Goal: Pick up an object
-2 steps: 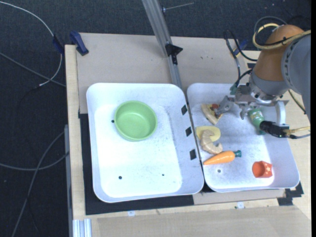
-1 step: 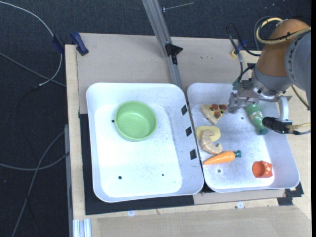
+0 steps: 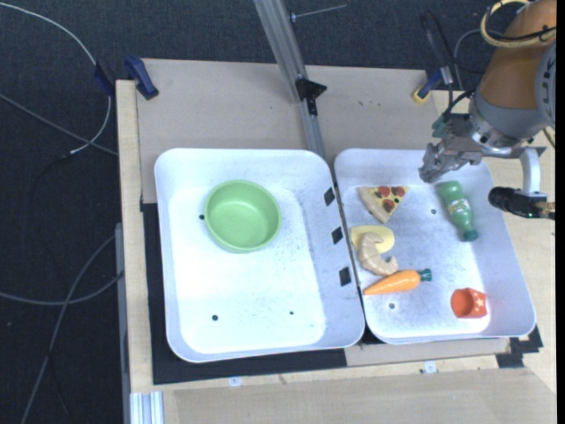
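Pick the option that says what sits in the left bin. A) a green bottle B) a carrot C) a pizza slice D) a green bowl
D: the green bowl sits alone in the left bin, while the carrot, pizza slice and green bottle all lie in the right bin.

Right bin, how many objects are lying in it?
5 in the right bin: pizza slice far left, green bottle far right by the gripper, croissant mid-left, carrot below it, red cup near right.
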